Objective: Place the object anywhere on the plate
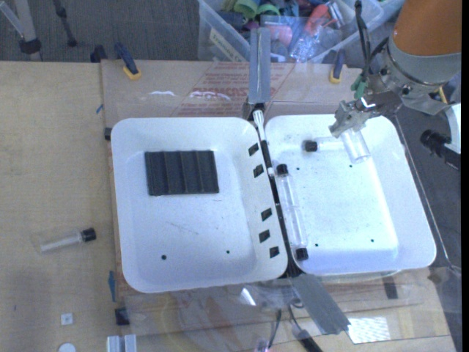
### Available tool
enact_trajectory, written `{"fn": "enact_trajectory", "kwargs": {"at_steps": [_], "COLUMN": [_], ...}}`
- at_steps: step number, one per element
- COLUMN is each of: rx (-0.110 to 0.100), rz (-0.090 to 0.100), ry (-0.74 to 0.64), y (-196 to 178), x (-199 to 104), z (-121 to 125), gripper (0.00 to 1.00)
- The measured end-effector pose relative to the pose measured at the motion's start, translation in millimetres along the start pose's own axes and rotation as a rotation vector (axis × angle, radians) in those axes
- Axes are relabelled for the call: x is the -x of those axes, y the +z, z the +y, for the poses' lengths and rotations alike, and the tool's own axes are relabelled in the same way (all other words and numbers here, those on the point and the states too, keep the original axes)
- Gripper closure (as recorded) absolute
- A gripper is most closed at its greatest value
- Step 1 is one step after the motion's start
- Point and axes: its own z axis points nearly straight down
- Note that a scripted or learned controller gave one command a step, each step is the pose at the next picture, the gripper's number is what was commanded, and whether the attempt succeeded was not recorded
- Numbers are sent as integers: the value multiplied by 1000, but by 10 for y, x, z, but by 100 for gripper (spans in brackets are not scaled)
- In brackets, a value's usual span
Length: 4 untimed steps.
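Gripper [352,127] hovers over the right white bin [410,226], grip state unclear; ridged dark grey rectangular plate [182,172] waits in the left white bin [132,218], presumably as target.

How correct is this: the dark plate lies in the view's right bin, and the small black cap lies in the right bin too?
One part is wrong. The plate lies in the view's left bin, not in the right one; the camera view shows it there. The rest stands: the cap lies in the right bin.
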Motion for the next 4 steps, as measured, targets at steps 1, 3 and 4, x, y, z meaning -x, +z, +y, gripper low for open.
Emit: {"fn": "enact_trajectory", "kwargs": {"at_steps": [1,3,4], "rx": [2,-2,-6], "rz": [-1,0,0], "ry": [-166,230,348], "y": [-627,-760,190], "x": [-390,-2112,-2659], "z": [-338,-209,-528], "gripper": [100,100,100]}}
